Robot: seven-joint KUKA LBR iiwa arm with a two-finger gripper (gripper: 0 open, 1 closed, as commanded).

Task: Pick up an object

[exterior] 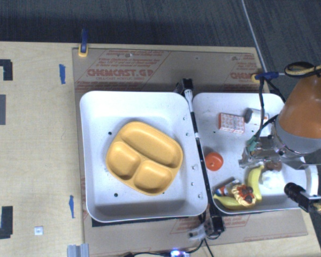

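Note:
In the right bin [224, 105], my gripper [260, 157] hangs low over the near right part, right above the upper end of a yellow banana [253, 181]. The banana curves along the bin's near wall, with a small red and yellow object [243, 194] lying against it. A round orange-red piece [214, 161] sits to the gripper's left. A small patterned box [231, 122] and a grey cylinder [251, 114] lie farther back. The arm's orange band [305, 108] covers the bin's right side.
The left bin [96, 116] holds a large yellow divided plate [144, 157]. A black divider [195, 130] runs between the two bins. Cables [265, 98] hang from the arm over the right bin's far corner.

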